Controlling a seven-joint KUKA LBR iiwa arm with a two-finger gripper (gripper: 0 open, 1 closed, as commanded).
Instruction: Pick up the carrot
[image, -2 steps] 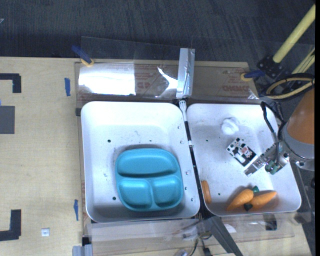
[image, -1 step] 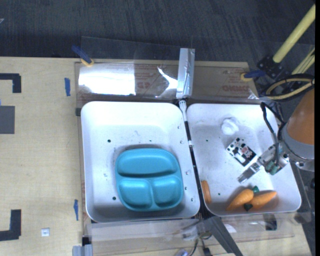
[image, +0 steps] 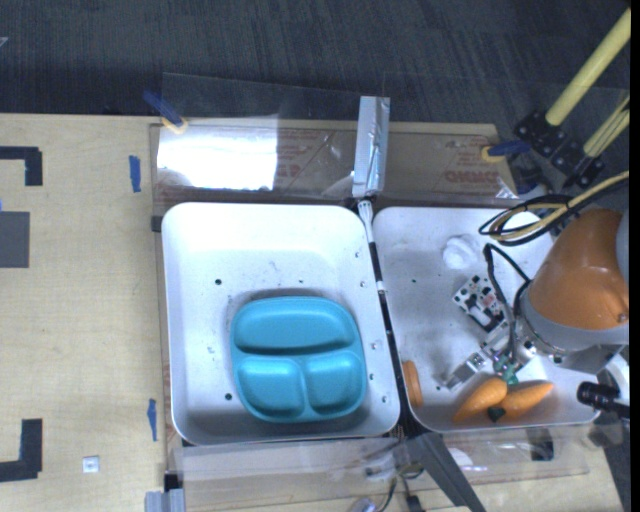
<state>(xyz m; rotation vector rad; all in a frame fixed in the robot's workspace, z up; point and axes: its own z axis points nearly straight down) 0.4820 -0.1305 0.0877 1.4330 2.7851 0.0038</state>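
Claw (image: 487, 368) hangs low in the right bin (image: 425, 250), just above the carrot (image: 503, 398); we cannot tell whether it is spread or pressed together. We see the carrot lying flat against that bin's near wall. We judge it light, stiff and smooth, apt to roll, best pinched across its thick middle, not its taper.

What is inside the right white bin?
The right bin holds an orange carrot near its front edge, with the gripper just above it, and a small orange piece by the left wall. The arm covers the bin's right part.
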